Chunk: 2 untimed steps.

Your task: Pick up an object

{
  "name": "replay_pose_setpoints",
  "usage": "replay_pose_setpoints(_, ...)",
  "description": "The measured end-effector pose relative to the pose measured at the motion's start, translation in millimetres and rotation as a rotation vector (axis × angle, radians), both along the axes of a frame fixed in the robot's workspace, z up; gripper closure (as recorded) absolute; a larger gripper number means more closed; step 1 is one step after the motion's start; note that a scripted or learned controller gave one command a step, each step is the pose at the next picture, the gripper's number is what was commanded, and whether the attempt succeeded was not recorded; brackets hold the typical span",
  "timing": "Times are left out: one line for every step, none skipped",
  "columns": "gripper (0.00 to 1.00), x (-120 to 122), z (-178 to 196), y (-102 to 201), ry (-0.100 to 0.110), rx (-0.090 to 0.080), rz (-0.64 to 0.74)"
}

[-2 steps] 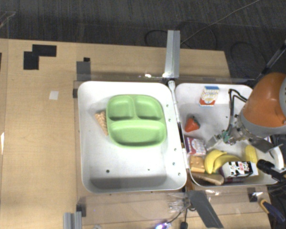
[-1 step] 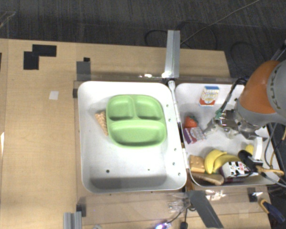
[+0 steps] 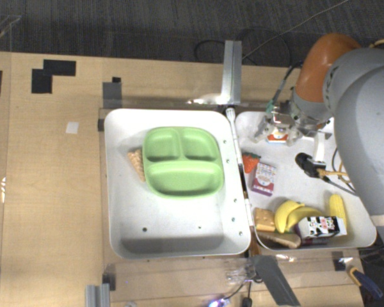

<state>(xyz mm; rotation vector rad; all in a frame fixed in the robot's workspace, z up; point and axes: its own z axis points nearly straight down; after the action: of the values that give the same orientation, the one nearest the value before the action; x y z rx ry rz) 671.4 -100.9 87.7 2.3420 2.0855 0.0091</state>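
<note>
Small white-and-red object lies at far end of right bin, directly under gripper, seemingly touching. Looks light, small, probably stiff; best taken by its narrow sides. Whether gripper is released or clenched, cannot tell. Outward: purple carton and orange piece near bin's left wall, bananas at near end. Left bin bears green tray, well apart.

The arm is a bulky, smooth grey shell with rounded contours. Just behind the gripper sits a glossy orange band. The gripper itself is small, silvery metal with thin dark cables running beside it.
</note>
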Motion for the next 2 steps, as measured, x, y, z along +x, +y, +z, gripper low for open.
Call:
replay_pose_setpoints(1.0,2.2,13.4,1.9,-0.006,-0.001,0.01)
replay_pose_setpoints(1.0,-63.0,98.7,103.0,0.002,0.001,0.089)
